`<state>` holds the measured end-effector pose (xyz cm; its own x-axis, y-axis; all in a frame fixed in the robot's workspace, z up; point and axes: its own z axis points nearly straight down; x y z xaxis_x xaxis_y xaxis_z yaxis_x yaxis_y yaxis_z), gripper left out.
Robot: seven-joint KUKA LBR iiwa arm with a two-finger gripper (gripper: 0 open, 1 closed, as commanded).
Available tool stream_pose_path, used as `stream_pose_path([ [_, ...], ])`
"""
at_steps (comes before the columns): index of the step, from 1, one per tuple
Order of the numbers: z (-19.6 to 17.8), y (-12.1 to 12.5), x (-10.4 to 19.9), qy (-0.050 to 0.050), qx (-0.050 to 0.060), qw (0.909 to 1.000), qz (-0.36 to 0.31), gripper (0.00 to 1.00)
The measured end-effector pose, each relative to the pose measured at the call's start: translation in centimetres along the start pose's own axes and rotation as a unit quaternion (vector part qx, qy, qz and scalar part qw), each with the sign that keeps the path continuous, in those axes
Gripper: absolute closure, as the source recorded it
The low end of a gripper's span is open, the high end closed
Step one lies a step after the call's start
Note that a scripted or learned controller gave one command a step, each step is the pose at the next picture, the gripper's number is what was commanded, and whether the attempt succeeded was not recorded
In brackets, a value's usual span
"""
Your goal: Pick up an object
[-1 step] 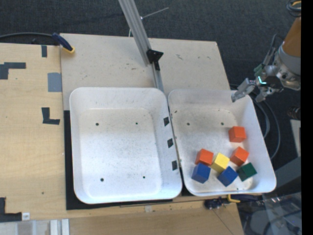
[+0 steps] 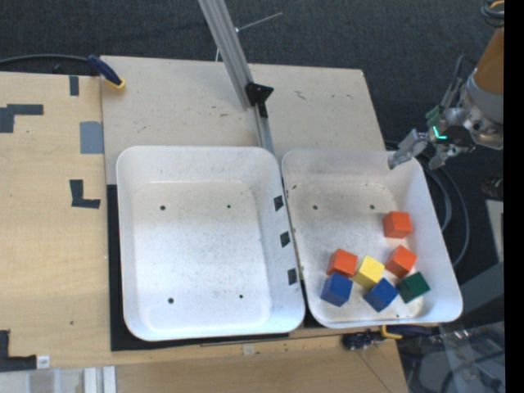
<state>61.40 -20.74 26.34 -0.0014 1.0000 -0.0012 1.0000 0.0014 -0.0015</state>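
Grey arm with orange band [image 2: 494,72] reaching in from right, two-finger gripper [image 2: 419,150] over far right rim of right shallow white bin [image 2: 426,188]. Fingers spread, grasping nothing. Well apart from coloured wooden cubes [image 2: 372,270] clustered near.

The arm [image 2: 491,72] is cut off at the right edge.

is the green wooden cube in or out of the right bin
In: the green wooden cube lies inside the right white bin, near its front right corner.
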Motion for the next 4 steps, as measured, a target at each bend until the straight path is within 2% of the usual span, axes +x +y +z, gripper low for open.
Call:
stream_pose_path([
  [1, 6.1, 0.6, 0.6, 0.001, 0.003, 1.0, -0.001, 0.0],
  [3, 17.5, 0.4, 0.1, 0.001, 0.003, 1.0, 0.0, 0.0],
  [4, 16.2, 0.5, 0.1, 0.0, 0.0, 1.0, -0.001, 1.0],
])
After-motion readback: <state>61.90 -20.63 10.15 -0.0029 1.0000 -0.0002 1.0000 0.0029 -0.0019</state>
